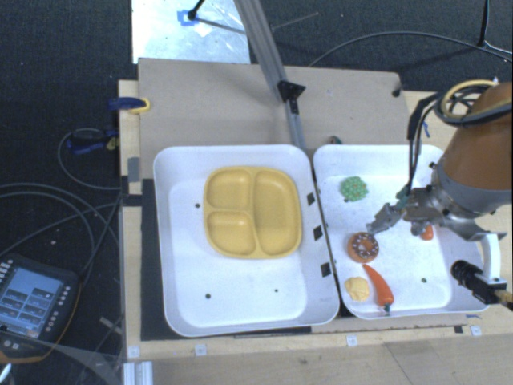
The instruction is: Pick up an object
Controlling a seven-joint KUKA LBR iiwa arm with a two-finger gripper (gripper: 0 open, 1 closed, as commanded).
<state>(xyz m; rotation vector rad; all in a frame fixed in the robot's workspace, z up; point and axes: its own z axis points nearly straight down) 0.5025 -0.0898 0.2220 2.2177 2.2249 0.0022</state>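
- The end effector [383, 218] hangs over the right bin [417, 291], its fingers slightly spread and gripping nothing.
- A chocolate doughnut [363, 247] lies just beside its tips, at seven o'clock.
- A green broccoli piece [353, 188] sits at eleven o'clock.

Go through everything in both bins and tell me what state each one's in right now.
Yellow divided plate: upright in the left bin, compartments bare.
Green broccoli piece: loose in the right bin.
Donut: lying flat, untouched.
Carrot: lying on its side.
Yellow lump: resting beside the carrot.
Pincer: above the right bin, nothing between its fingers.
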